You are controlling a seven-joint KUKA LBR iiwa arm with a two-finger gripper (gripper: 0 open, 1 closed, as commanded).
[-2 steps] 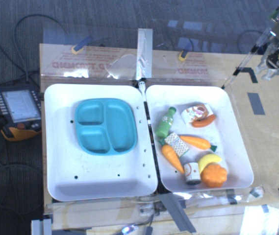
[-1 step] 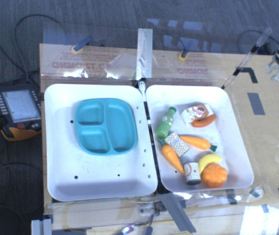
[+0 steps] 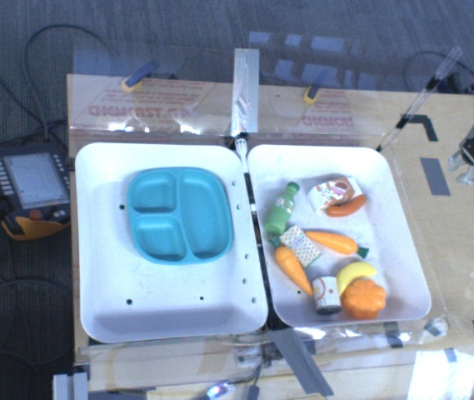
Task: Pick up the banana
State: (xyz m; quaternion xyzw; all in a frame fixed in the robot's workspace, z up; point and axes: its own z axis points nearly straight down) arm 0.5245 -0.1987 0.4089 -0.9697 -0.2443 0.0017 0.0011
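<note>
The small yellow plastic banana [image 3: 356, 272], touching an orange fruit [image 3: 364, 299], looks light, stiff, slick; pinch its exposed curved middle.

Gripper [image 3: 472, 152] state: cannot tell.

- A single camera sits above the desk [image 3: 445, 223], looking down at a slant.
- It faces both white bins together: the left bin [image 3: 95, 248] and the right bin [image 3: 399, 223] lie side by side across the middle of the frame.
- It stands far enough back to take in the whole desk width, dark carpet floor [image 3: 345, 15] beyond the far edge, and a teach pendant [image 3: 24, 186] at the left.
</note>
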